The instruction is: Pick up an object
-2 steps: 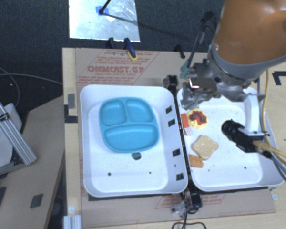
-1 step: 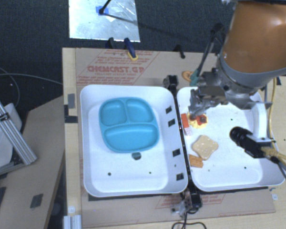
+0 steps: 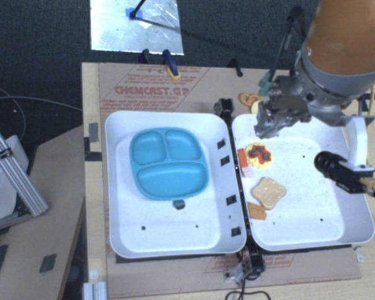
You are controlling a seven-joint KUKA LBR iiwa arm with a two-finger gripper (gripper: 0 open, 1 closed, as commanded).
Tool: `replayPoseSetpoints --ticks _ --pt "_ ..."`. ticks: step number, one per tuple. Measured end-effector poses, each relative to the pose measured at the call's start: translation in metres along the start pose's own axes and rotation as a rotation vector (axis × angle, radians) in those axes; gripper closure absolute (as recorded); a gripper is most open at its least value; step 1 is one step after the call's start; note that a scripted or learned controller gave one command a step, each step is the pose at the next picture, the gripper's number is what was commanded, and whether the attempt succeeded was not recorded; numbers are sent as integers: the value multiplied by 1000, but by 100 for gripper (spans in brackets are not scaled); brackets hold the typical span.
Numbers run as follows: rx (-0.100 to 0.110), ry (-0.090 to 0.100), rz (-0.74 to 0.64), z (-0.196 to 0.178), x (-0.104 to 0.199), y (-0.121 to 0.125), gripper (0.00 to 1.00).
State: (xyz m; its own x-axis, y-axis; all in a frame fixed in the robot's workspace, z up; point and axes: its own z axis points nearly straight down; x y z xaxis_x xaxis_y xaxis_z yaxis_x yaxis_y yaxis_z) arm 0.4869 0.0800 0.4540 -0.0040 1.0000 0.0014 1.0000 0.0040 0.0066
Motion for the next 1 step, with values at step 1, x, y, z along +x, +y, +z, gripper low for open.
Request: replayPoseSetpoints --ticks 1 --pt "6 -1 5 43 -9 0 100"
